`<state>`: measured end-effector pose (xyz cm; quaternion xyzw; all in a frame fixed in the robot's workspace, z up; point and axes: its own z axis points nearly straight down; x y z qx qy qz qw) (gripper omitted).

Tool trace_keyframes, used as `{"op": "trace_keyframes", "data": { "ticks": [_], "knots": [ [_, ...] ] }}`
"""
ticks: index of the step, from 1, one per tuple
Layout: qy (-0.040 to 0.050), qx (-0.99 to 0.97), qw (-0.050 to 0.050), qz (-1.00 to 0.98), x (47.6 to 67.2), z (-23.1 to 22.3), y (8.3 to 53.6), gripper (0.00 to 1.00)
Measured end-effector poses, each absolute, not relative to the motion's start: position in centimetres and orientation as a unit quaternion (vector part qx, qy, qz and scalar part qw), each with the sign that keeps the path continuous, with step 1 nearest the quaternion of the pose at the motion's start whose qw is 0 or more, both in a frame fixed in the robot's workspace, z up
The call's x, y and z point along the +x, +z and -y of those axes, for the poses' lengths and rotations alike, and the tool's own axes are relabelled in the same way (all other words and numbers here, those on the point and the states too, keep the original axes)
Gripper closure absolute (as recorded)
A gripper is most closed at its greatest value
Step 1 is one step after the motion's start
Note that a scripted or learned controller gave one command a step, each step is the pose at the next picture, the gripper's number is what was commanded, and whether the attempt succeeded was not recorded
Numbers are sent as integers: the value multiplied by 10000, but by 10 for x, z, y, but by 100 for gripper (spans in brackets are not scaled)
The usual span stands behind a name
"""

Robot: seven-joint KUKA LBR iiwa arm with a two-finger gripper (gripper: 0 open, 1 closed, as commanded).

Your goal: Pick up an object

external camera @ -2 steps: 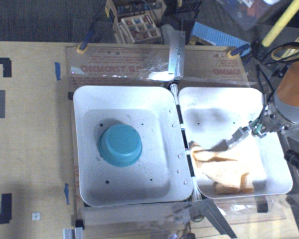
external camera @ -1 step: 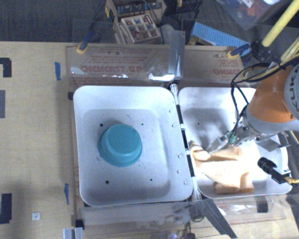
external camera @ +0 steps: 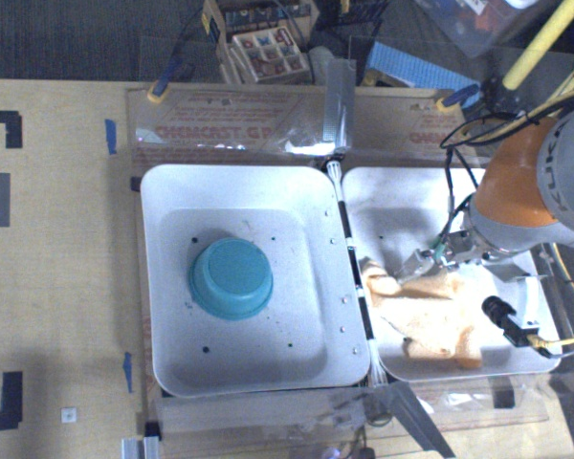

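Observation:
A blue bowl point(external camera: 231, 277) lies upside down in the middle of the left bin point(external camera: 172, 199). In the right bin point(external camera: 392, 194) lie tan, bread-like pieces: a small one point(external camera: 378, 280) against the left wall, a flat wedge point(external camera: 429, 290) beside it, and a larger piece point(external camera: 446, 348) near the front edge. My gripper point(external camera: 429, 257) is low in the right bin, right above the flat wedge and close to touching it. The view gives no sign of anything held.
The grey arm with its orange band point(external camera: 517, 194) reaches in from the right over the right bin's far corner. A central rim point(external camera: 349, 256) divides the two bins. Boxes and clutter point(external camera: 268, 41) stand behind the bench.

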<state>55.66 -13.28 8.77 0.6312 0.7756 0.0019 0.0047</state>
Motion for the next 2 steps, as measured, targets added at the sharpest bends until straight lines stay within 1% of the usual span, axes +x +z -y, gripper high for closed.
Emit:
{"op": "trace_keyframes", "data": {
  "ticks": [1, 2],
  "knots": [
    [28, 5594, 54, -8289, 535, 113, 88, 0],
    [37, 5615, 65, -8274, 536, 115, 97, 100]
  ]
}}
